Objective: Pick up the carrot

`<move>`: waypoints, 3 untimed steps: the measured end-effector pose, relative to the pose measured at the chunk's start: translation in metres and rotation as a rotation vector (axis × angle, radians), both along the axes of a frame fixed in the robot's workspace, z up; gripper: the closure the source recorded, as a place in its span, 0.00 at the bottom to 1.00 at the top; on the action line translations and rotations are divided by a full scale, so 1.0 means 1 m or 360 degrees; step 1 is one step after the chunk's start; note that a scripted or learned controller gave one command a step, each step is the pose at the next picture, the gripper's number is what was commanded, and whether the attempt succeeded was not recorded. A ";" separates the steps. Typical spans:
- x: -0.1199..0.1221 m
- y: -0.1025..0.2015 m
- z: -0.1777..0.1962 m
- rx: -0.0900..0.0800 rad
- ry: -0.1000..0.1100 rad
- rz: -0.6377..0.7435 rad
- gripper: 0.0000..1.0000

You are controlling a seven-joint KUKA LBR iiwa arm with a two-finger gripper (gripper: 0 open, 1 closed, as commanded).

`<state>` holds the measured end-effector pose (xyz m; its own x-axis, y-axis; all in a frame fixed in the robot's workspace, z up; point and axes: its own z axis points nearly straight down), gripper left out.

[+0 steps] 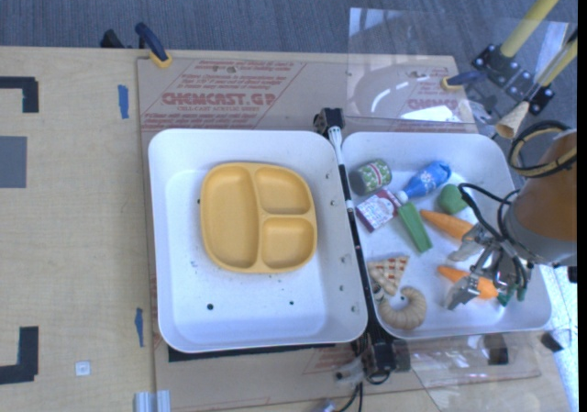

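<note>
Carrot (448, 223) in right bin (527, 314), mid-right, tip just beside green stick (414, 228). My hand (477, 286) low over bin's near right — spread of fingers: cannot tell. Judged light, rigid plastic, slick, tapered — take across thick middle, not tip.

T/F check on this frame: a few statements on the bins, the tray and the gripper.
1. The yellow tray lies in the left bin. True.
2. The carrot is on the yellow tray. False: it lies in the right bin, beside the green stick.
3. The gripper is over the right bin. True.
4. The waffle sits in the left bin. False: it is in the right bin, above the coiled rope.
5. The blue bottle rests in the right bin. True.
</note>
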<state>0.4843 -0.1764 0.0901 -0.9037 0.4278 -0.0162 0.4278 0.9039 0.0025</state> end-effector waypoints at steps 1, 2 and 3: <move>0.018 -0.007 -0.001 0.0015 0.0003 -0.0642 0.00; 0.021 -0.008 0.012 0.0010 -0.0019 -0.0638 1.00; 0.037 0.020 0.077 0.0014 0.0005 -0.0679 1.00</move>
